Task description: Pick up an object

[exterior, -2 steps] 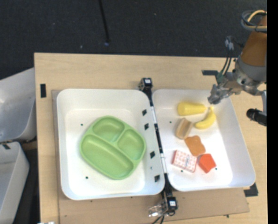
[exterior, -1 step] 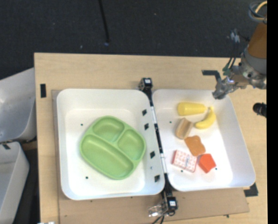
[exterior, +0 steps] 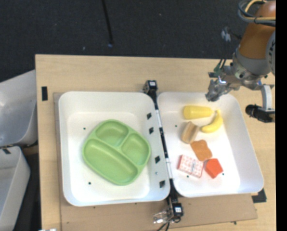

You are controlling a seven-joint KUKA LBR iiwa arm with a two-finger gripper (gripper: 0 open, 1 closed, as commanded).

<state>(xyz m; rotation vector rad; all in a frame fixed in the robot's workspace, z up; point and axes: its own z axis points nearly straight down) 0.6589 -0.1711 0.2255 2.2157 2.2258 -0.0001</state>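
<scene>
The right bin (exterior: 240, 177) holds several small objects: a yellow cylinder (exterior: 197, 112), a yellow banana (exterior: 213, 123), a tan bread-like piece (exterior: 189, 132), an orange flat piece (exterior: 201, 150), a red block (exterior: 213, 168) and a pink-and-white patterned box (exterior: 189, 166). My gripper (exterior: 215, 94) hangs at the far edge of the right bin, just above and right of the yellow cylinder, with nothing visible between its fingers. The grey arm with its orange band (exterior: 255, 40) comes in from the upper right.
The left bin (exterior: 66, 129) holds a green divided plate (exterior: 116, 151). A black clip (exterior: 150, 86) sits at the top of the ridge between the bins. A white container (exterior: 11, 112) stands off the bench on the left.
</scene>
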